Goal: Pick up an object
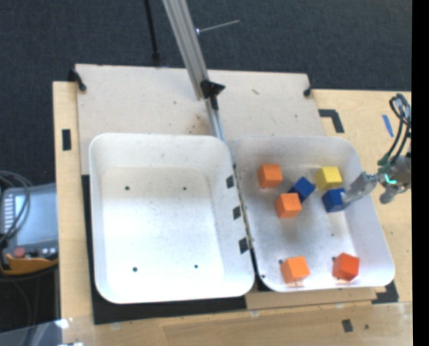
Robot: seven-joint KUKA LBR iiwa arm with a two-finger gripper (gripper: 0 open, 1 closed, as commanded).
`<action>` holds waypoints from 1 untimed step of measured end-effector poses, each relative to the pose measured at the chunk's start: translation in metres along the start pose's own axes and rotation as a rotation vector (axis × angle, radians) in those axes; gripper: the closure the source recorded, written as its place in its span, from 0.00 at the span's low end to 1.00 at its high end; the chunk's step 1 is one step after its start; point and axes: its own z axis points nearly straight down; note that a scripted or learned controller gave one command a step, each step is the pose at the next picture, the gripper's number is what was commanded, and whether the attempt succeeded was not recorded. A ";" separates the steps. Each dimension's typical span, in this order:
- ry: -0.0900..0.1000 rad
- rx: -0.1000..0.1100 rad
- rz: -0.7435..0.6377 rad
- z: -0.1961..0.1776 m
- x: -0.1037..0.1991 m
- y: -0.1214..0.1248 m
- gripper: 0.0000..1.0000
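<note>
Two white bins sit side by side: the left bin (164,218) and the right bin (369,233), which holds seven blocks. Four orange cubes lie there: one far-left (270,176), one mid (288,205), two near (295,269) (346,267). A yellow cube (329,176) sits far right, a blue cube (303,188) between. The gripper (352,191) reaches in from the right, low and slanted, touching a second blue cube (333,200); whether its fingers grasp anything I cannot tell.
</note>
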 end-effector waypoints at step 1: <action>-0.001 -0.004 0.000 -0.002 0.000 0.001 0.00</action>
